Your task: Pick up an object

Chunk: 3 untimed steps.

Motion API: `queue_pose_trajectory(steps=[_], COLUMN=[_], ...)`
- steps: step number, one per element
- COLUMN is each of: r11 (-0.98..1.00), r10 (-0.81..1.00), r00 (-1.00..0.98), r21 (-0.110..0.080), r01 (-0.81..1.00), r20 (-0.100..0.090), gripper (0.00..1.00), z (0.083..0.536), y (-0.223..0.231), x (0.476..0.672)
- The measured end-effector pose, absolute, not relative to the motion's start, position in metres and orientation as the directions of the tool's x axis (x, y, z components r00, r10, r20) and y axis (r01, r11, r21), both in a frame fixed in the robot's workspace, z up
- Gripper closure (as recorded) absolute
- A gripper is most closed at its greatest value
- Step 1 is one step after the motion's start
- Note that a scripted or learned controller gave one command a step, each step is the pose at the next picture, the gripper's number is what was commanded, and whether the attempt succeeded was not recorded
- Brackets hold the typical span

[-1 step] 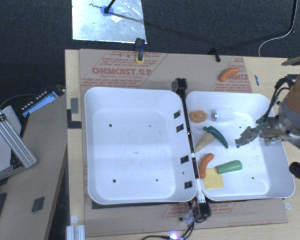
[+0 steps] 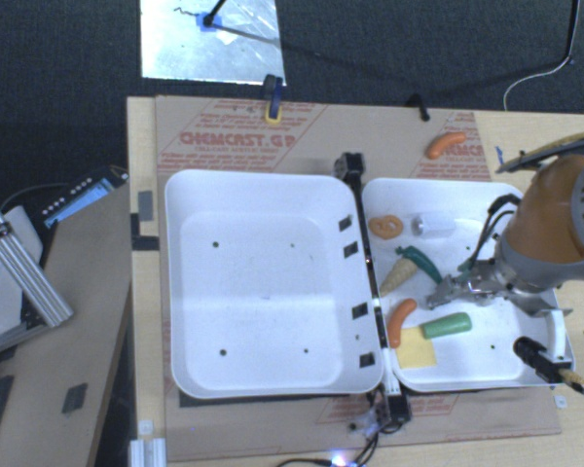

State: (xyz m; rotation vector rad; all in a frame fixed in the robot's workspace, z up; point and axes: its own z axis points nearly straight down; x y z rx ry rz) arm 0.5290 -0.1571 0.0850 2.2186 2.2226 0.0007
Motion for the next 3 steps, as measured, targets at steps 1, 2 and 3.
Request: queue_pose_trajectory(steps=[1, 2, 3], r11=[0.009, 0.004, 0.003], r10=[1.000, 1.000, 1.000], r00=[-0.009, -0.004, -0.003], r21=[0.008, 0.012, 0.008], r01=[1.000, 1.000, 1.000], r20=[-0.001, -0.010, -0.004], gripper=[0.00, 0.00, 1.00], z=[0.085, 0.087, 0.097], y=[-0.129, -0.098, -0.098], x=[0.598, 0.625, 0.624])
